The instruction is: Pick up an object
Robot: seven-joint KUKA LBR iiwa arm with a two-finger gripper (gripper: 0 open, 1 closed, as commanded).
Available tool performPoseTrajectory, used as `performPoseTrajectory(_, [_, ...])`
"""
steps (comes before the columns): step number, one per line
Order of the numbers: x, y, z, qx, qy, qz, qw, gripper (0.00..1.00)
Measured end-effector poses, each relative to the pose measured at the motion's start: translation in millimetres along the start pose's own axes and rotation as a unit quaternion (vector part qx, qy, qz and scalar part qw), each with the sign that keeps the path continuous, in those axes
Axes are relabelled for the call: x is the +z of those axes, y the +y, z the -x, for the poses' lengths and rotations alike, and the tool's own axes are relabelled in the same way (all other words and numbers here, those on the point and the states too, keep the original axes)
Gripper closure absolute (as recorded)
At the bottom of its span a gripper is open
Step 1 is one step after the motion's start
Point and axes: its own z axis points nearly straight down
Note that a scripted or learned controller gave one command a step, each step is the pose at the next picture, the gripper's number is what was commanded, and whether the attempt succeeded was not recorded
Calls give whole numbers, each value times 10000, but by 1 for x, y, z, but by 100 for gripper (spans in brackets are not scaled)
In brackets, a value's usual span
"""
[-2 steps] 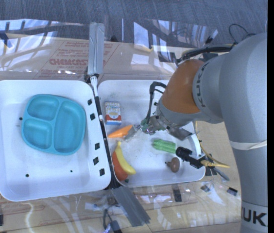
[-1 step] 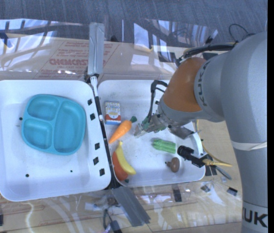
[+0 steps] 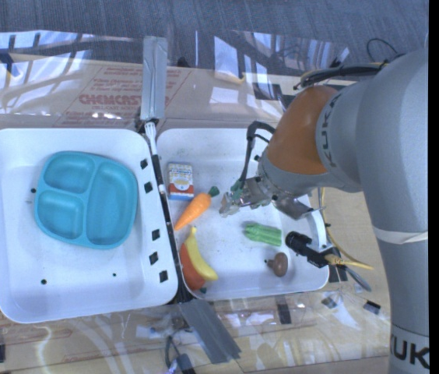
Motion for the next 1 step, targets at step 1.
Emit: performPoseTrajectory(1, [0,0,0,0,-1,0,10000,0])
